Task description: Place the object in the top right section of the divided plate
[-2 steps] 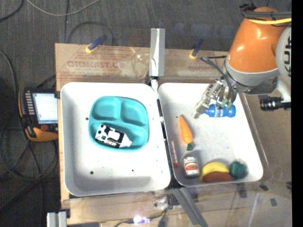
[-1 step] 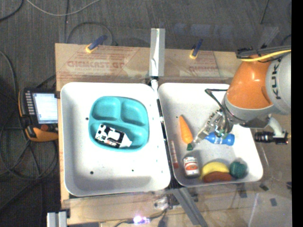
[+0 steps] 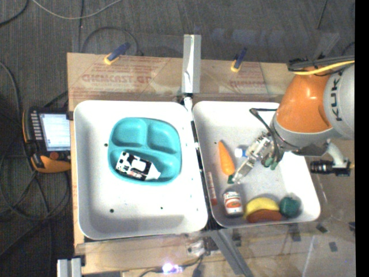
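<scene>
A teal divided plate (image 3: 118,133) lies in the left bin (image 3: 92,212). Its top right section (image 3: 162,135) holds nothing, while a black-and-white object (image 3: 136,166) rests in its large lower section. My gripper (image 3: 237,173) hangs low over the right bin (image 3: 305,183), pointing down-left, just right of an orange carrot (image 3: 226,157). A small white-and-blue piece (image 3: 242,152) shows beside the gripper body. Nothing is visibly held.
Along the right bin's front edge lie a small red-labelled jar (image 3: 232,202), a yellow banana (image 3: 260,204), a reddish-brown item (image 3: 265,215) and a green item (image 3: 291,205). A raised divider (image 3: 199,154) separates the bins. A handheld pendant (image 3: 49,137) sits left of the bench.
</scene>
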